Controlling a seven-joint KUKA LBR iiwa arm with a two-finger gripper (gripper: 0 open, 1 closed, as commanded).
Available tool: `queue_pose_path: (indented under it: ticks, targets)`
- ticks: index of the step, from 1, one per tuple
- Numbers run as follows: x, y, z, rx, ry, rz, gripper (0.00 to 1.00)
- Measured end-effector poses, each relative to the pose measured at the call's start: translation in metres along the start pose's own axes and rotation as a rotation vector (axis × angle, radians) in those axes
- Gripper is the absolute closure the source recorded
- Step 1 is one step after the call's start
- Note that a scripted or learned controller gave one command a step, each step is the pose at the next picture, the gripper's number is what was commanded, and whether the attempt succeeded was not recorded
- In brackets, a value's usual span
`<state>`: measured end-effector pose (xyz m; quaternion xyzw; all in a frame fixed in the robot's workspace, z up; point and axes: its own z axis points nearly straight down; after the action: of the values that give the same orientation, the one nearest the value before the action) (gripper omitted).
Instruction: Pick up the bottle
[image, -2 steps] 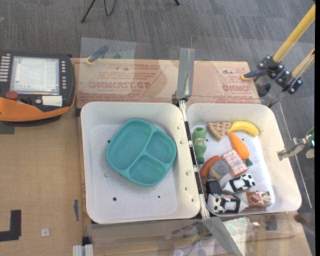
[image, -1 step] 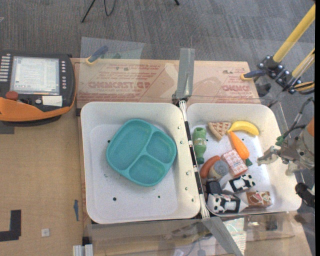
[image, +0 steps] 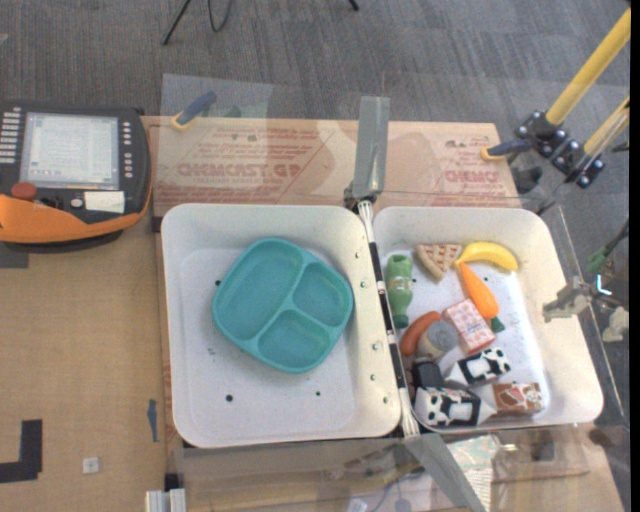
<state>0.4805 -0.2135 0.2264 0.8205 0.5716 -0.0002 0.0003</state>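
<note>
Grey carpet is surrounding the bench. Green bottle (image: 399, 290) is lying against the right bin's (image: 565, 260) left wall, risking a wall-blocked grasp; the gripper's state cannot be told.

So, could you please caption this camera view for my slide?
Green bottle among toy food in right bin; teal plate in left bin.

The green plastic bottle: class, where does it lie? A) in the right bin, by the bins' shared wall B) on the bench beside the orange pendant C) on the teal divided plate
A: the green plastic bottle lies in the right white bin against the divider, beside the waffle piece.
</note>
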Motion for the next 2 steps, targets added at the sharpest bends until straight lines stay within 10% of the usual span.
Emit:
queue_pose_path:
  ticks: [1, 2]
  targets:
    - [0.021, -0.003, 0.14, 0.01, 0.021, 0.294, 0.0]
    - [-0.001, 0.0, 0.047, 0.001, 0.0, 0.194, 0.0]
